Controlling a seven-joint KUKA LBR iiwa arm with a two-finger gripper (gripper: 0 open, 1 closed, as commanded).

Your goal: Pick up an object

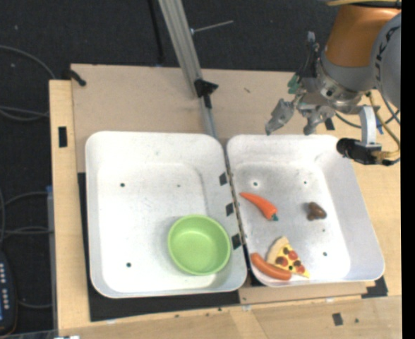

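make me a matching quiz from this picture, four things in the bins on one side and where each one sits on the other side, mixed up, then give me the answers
Things:
1. green bowl
2. carrot
3. brown lump
4. pizza slice

Places:
A. right bin, near its front edge, beside the sausage
B. left bin, front right corner
C. right bin, toward its right side
D. right bin, near the divider between the bins

Pairs: 1-B, 2-D, 3-C, 4-A
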